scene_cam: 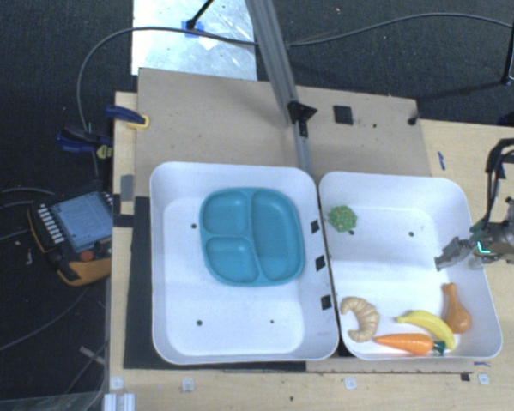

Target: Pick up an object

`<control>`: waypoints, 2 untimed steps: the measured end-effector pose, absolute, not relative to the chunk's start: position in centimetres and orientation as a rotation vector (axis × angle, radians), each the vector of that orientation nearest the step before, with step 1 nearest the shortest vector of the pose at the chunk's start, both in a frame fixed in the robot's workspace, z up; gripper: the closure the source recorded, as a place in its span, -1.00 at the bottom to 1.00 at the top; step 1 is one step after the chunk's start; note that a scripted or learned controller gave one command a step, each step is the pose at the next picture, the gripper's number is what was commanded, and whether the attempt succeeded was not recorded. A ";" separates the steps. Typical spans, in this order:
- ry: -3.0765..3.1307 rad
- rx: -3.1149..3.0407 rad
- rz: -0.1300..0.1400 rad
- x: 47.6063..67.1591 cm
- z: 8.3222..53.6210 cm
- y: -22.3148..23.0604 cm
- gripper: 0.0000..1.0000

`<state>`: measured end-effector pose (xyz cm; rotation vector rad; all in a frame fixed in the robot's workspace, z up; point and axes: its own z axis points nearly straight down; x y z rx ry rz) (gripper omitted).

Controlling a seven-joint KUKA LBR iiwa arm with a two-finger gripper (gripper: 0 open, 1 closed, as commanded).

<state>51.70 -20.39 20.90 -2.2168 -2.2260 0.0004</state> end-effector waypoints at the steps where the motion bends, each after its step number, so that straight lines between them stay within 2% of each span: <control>1: -2.227 -2.217 -0.001 51.7 21.0 -20.4 -1.00; 2: -2.221 -2.218 0.002 51.1 15.0 -19.9 -1.00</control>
